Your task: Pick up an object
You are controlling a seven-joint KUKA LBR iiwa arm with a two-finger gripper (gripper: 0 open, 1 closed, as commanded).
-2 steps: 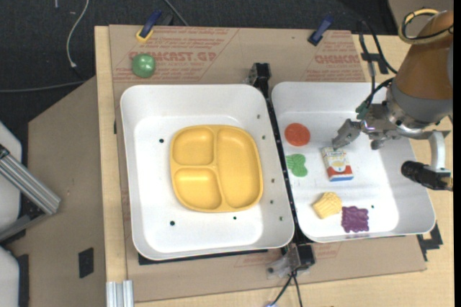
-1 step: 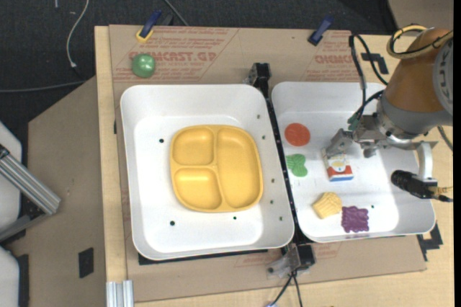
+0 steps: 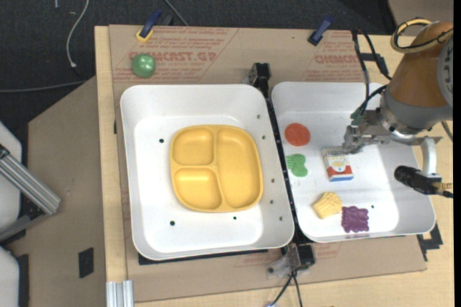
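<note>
The end effector (image 3: pixel 353 142) of a grey and orange arm (image 3: pixel 416 86) hangs low in the right bin (image 3: pixel 410 215), just beside a small red, white and blue carton (image 3: pixel 338 168); how far it is open cannot be told from this angle, and nothing is seen in its hold. Near the carton lie a red-orange round piece (image 3: pixel 297 133), a green piece (image 3: pixel 297 166), a yellow waffle-like piece (image 3: pixel 328 205) and a purple piece (image 3: pixel 354 219). The left bin (image 3: pixel 144 176) holds a yellow divided plate (image 3: pixel 215 168). A green ball (image 3: pixel 144 65) rests on the counter (image 3: pixel 216 50) behind it.

Faded red print on the cardboard sheet (image 3: pixel 216 53) under the bins reads roughly "CHEMCAST GP".
</note>
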